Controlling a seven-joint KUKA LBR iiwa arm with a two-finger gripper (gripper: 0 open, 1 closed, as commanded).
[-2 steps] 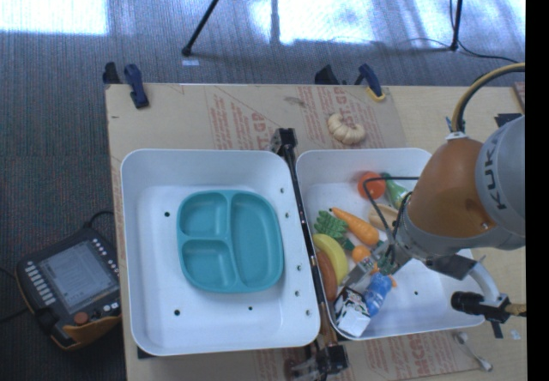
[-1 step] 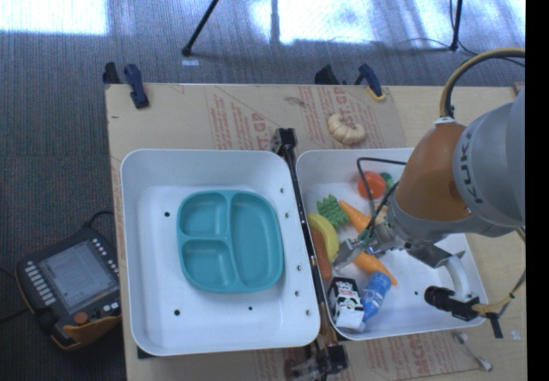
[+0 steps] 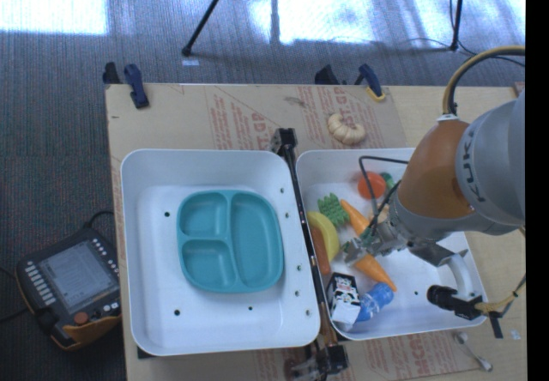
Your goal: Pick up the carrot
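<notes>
Gripper [image 3: 367, 242] hung over right white bin [image 3: 412, 323] w/ orange tapered plastic carrot [image 3: 374, 269] just below; jaw state unclear.

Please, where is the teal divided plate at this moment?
In the camera view, the teal divided plate lies flat in the middle of the left white bin, across the central divider from the toy food in the right bin.
</notes>
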